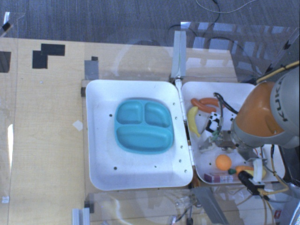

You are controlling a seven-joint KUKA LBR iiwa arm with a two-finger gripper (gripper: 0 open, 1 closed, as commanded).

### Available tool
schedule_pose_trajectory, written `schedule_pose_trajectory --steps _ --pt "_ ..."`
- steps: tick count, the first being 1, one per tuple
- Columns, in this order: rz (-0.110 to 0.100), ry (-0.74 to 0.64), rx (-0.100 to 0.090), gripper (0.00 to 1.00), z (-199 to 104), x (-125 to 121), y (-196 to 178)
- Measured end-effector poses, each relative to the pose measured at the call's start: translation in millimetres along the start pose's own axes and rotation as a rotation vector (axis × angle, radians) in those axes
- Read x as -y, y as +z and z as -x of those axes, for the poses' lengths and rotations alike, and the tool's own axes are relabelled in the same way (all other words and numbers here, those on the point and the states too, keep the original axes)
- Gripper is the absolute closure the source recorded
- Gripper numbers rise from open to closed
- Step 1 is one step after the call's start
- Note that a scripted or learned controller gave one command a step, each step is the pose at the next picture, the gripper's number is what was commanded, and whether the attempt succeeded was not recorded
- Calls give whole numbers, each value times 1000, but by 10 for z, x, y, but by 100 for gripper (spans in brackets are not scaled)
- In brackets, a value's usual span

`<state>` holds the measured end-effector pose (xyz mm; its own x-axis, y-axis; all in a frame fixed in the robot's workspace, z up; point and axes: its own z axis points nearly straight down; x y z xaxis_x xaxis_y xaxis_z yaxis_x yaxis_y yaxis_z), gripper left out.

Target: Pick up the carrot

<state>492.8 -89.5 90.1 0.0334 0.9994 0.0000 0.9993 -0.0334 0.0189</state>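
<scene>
Orange carrot: long, slim, lying flat | right bin | gripper: state unclear

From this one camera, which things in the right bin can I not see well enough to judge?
- End effector: the arm's wrist covers it from above, so its state is unclear.
- Carrot: its right end runs under a black cable.
- Small items along the right bin's near wall, beside the orange ball: too small, partly under the arm.
</scene>
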Motion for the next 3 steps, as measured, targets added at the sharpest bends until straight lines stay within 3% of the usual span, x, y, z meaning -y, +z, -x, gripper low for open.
schedule_pose_trajectory --steps 1,2,3 --pt "-3 -175 1 0 548 -7 2" --pt "4 -177 1 100 538 -39 -117" --pt "4 -176 1 0 539 -37 -116"
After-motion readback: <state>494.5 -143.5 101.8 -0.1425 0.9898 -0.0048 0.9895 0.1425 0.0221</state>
